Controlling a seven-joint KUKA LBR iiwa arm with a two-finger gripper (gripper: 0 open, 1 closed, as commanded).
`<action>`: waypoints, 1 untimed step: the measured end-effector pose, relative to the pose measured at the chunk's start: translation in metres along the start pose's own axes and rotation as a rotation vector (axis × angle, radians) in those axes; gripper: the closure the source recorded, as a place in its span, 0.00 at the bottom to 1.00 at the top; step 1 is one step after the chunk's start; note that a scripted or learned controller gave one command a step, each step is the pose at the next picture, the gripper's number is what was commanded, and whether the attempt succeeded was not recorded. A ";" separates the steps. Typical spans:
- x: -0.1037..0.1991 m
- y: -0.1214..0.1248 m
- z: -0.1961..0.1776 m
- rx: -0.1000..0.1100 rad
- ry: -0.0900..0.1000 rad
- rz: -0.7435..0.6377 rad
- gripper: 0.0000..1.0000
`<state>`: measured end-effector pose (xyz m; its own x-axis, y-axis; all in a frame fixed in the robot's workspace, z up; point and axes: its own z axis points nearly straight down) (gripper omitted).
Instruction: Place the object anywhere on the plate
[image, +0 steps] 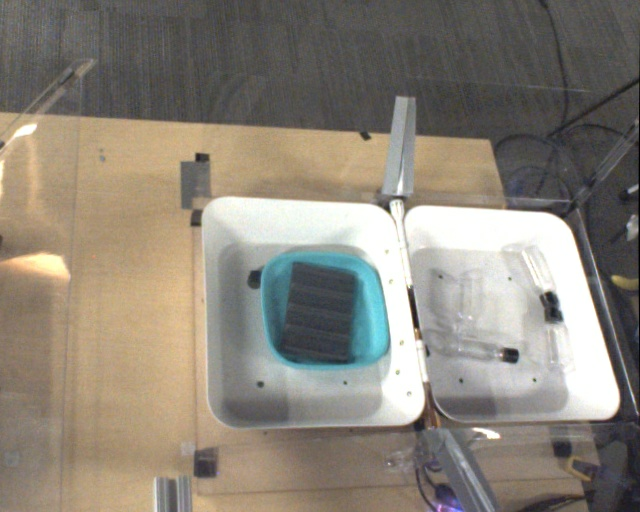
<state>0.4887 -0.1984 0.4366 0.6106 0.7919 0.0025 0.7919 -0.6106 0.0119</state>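
Found dark ribbed block (319, 316) lying flat on teal plate (372, 318) in left bin (226, 300), clear of its rim; placement judged complete, nothing outstanding; tool state impossible to tell

Loose black cables (556, 40) off the bench's (120, 300) right side, whether the arm's own unclear

A dark ribbed block (320, 312) lies on the teal plate (375, 318) in the left bin (225, 300).
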 end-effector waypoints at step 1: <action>0.005 -0.003 0.000 0.000 -0.001 0.125 0.00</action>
<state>0.4891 -0.1923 0.4364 0.7047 0.7095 0.0033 0.7095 -0.7047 0.0110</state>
